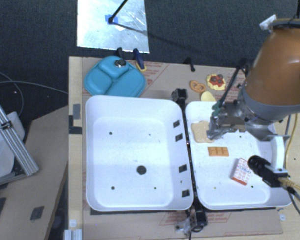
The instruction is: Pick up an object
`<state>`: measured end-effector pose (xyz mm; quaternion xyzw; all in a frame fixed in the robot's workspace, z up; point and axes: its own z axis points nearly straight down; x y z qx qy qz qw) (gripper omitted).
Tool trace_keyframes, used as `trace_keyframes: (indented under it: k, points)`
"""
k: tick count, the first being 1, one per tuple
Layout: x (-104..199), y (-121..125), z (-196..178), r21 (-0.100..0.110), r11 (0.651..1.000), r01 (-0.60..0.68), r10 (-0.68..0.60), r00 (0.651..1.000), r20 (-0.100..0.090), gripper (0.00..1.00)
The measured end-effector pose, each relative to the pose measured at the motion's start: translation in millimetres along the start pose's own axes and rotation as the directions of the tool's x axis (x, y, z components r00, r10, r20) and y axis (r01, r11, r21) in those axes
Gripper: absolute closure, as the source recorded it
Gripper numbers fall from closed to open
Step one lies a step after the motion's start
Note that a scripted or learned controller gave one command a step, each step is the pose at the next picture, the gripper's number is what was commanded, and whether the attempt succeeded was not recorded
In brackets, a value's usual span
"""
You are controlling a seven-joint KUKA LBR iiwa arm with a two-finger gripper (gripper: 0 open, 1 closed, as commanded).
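Hand sits low over the right bin, right on a pale flat piece; its grip I can't tell. Orange cracker just below, red-white packet further down-right.

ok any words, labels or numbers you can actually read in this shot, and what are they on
Nothing here reads clearly.
Small box in the right bin: red and white printing, too blurred to read.
Cardboard sheet under the bins: faint reddish print along its far and near edges, too small to read.
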<state>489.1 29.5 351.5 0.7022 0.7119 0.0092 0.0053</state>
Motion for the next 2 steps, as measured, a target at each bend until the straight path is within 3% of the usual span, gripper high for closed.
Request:
trace_keyframes:
  k: [1,2]
  points:
    - [-71.2,51.3,65.3,0.019,1.000,-0.018,0.017,1.000,0.008,1.00]
    - [-33.5,29.5,39.7,0.017,1.000,-0.007,0.007,1.000,0.004,1.00]
